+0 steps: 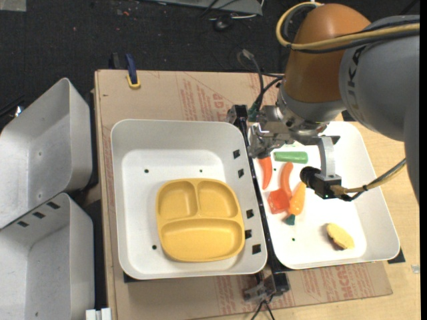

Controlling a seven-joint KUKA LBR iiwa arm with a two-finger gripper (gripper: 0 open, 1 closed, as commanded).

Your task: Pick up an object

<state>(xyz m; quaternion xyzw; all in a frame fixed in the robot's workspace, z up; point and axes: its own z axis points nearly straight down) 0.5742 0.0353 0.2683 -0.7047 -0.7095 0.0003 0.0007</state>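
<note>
The right bin [373, 199] holds several toy food pieces. A green piece [291, 157] lies near its back left, with a thin red-orange piece [265, 172] and an orange stick [285, 176] just in front of it. A red chunk [279, 199] and an orange carrot [297, 199] lie beside each other further forward, and a yellow piece [339, 236] sits alone toward the front right. My gripper [265, 137] hangs low over the bin's back left corner, close above the green and red-orange pieces. The wrist hides most of it.
The left bin [133, 152] holds a yellow divided plate [199, 219]. The wall between the two bins runs just left of my gripper. A black fitting with a cable [321, 181] hangs from the arm over the right bin's middle. Spare white bins [40, 152] stand at far left.
</note>
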